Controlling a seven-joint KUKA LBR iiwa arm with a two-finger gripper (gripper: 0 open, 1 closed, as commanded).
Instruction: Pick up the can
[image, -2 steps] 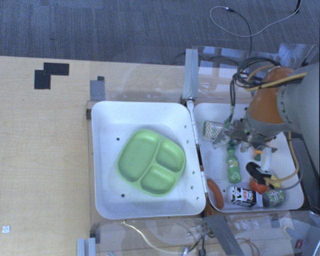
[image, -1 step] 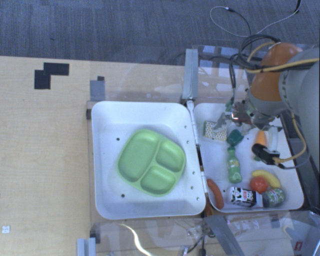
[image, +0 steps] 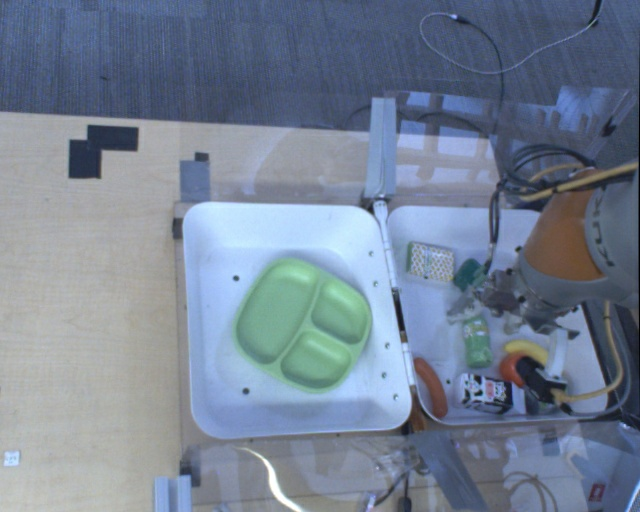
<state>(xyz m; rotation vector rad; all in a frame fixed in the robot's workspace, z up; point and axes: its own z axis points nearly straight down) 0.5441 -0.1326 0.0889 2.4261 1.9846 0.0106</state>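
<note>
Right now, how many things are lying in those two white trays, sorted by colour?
Green: 4 (divided plate, dotted packet, small dark green piece, pale green bottle-like item)
Orange-red: 2 (sausage-shaped piece, round piece)
Yellow: 1 (banana)
Black-and-white: 1 (can)
Total: 8

- A robotics lab: a pale wooden bench (image: 90, 330) carries two shallow white plastic bins (image: 200, 300).
- Clear acrylic guard panels (image: 440, 150) stand behind them.
- Loose black cables (image: 470, 50) trail over grey carpet (image: 200, 50).
</note>
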